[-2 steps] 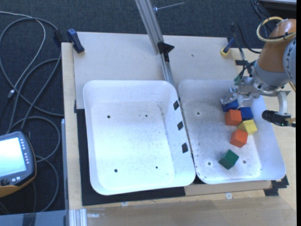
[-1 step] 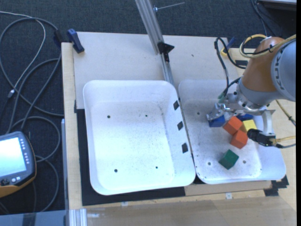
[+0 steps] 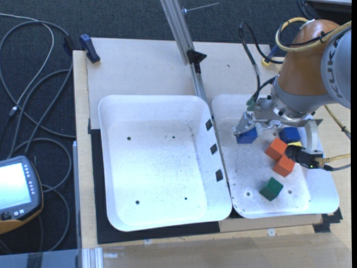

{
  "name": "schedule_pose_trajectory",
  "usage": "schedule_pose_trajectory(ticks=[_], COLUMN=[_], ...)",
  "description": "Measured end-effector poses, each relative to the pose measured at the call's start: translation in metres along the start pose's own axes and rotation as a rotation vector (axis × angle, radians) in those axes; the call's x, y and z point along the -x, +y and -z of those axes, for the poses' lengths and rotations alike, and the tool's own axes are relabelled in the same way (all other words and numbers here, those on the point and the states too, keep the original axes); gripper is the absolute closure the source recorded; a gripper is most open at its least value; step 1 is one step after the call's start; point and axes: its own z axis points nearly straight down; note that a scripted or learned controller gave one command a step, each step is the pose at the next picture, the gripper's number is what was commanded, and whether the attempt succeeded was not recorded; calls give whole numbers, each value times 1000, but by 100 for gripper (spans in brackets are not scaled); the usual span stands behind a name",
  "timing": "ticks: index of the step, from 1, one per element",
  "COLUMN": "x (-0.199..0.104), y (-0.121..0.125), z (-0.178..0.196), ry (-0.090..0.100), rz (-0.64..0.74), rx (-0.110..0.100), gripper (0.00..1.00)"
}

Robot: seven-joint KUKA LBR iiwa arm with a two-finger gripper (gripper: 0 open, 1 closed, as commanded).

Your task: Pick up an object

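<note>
At the far left a handheld pendant with a lit screen lies on the dark floor, cut off by the frame edge, among loose grey cables. A blue clamp sits at the bench's back left corner. The left bin shows only its speckled white floor. A slanted aluminium rail runs down to the seam between the bins. In the right bin, a blue block sits directly under the gripper, whose metal parts overlap it; I cannot tell how the gripper is set. To the right lie a green block, two orange blocks touching each other, and a second blue block partly hidden beneath the arm, which also covers the bin's back right part.
</note>
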Motion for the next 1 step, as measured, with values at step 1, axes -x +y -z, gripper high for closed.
schedule_pose_trajectory(ticks=[1], x=[-108], y=[-1], z=[-6], ry=[2], rz=[2], rx=[-8], gripper=[100])
